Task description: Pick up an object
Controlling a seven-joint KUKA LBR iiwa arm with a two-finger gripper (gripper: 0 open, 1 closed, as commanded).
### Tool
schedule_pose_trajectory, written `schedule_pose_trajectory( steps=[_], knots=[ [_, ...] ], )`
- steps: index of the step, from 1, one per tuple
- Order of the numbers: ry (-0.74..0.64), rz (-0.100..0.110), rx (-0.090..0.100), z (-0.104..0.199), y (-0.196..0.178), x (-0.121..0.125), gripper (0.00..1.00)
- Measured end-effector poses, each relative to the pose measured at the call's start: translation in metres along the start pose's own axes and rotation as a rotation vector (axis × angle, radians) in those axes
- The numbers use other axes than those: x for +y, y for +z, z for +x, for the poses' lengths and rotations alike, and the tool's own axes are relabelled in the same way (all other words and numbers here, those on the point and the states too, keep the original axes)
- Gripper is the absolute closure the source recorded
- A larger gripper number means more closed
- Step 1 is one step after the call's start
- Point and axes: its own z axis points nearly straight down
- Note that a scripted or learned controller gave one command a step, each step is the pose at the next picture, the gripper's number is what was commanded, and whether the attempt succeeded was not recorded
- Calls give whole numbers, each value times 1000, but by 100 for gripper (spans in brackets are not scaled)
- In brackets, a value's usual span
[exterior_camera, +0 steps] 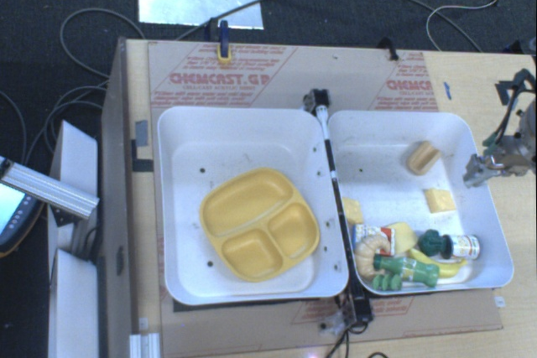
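Metal two-finger gripper (482,170) is hovering at the right white plastic bin's (382,123) rim, grip state unreadable; pale yellow foam square (440,199) is lying just inward, likeliest pick.

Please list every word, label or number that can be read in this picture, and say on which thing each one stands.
"CHEMCAST GP", red print on the brown sheet under the bins, left of centre.
The same red print repeats on that sheet at the upper right, slanted; too blurred to read with certainty.
Small bottle in the right bin: label too small to read.
Red and white packet: print too small to read.
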Motion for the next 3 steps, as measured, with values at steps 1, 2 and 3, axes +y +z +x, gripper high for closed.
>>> schedule_pose_trajectory(
  steps=[1, 2, 3],
  knots=[
    [-4, 1, 2, 87, -69, 7, 100],
    [-4, 6, 4, 176, -5, 6, 100],
    [-4, 5, 3, 253, 37, 48, 100]
  ],
)
